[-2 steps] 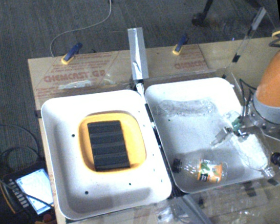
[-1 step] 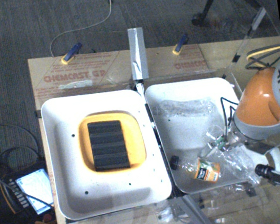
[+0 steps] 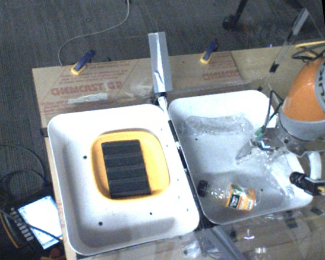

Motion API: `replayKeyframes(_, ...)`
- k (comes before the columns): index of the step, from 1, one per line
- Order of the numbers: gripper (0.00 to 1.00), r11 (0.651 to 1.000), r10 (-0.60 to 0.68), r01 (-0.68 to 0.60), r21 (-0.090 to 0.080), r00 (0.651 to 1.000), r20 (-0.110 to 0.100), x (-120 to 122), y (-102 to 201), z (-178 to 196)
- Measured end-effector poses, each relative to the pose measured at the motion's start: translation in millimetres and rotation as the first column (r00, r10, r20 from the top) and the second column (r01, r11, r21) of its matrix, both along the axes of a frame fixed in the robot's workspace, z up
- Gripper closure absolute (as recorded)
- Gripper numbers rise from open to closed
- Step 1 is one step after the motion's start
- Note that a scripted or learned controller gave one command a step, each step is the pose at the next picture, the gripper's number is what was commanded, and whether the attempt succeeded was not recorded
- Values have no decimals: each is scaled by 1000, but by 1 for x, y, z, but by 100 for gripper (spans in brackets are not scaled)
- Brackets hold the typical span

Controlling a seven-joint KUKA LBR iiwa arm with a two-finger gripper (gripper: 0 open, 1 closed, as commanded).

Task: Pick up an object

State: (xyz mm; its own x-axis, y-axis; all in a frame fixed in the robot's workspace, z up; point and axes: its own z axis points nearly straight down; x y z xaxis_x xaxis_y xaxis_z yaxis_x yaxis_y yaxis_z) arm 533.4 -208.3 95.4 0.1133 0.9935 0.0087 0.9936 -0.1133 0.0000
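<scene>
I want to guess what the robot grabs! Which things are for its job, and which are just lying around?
For the job:
- claw
- clear bottle
- crinkly plastic wrap
- yellow tray

Just lying around:
- blue clamps
- tablet
- cables

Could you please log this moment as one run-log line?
arm: over right white bin | clear plastic bottle with orange label: lying in right bin | yellow tray with black insert: left white bin | grasp: unconfirmed
</scene>
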Motion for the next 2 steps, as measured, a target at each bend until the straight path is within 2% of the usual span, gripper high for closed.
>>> replayKeyframes(1,0,982,190,-190,-9,982,-2,-50,26,96)
replayKeyframes(2,0,941,339,-339,-27,941,11,-46,59,32)
